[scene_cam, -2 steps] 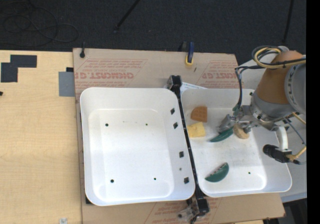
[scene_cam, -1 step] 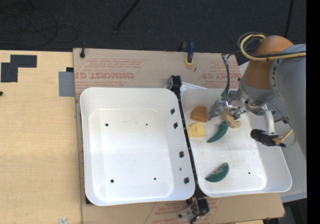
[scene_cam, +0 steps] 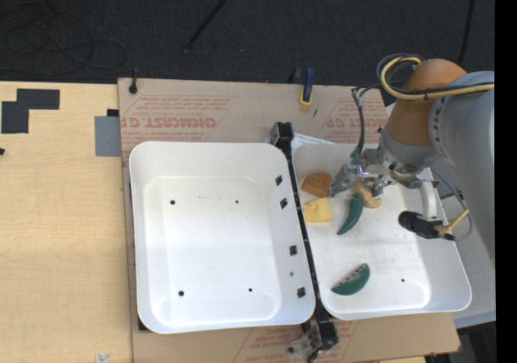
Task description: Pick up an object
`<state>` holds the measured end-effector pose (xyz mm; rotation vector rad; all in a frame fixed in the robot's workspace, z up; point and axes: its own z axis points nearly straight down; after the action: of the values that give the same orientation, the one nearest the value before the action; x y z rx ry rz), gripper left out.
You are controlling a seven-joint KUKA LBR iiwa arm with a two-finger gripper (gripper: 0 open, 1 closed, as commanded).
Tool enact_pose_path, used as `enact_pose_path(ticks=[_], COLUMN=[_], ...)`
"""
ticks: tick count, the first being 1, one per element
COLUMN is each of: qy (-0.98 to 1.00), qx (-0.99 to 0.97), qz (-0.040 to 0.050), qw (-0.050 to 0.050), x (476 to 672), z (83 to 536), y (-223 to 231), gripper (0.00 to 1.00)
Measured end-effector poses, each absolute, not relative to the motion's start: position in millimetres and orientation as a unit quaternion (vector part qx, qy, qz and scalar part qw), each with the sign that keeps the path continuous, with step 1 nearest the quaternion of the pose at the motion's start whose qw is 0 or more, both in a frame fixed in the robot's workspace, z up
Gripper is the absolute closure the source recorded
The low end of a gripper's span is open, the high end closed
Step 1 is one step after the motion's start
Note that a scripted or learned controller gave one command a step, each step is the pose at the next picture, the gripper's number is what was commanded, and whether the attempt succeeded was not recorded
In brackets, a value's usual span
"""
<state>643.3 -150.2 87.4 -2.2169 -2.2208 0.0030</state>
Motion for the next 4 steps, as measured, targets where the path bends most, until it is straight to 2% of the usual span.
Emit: enact_pose_path(ticks=[1, 2, 3, 4], qy=[-0.706, -0.708, -0.706, -0.709], qx=[-0.708, -0.706, -0.708, -0.706], qz=[0.002, -0.0008, 0.0021, -0.0009], qw=[0.002, 0.0, 0.003, 0.0], x=[592.6, 645.9, 586.2, 646.3], z=[87.4, 87.8, 87.3, 87.8], y=[-177.4, -152.3, -178.5, -146.0], gripper=[0.0, 0.0, 0.0, 0.0])
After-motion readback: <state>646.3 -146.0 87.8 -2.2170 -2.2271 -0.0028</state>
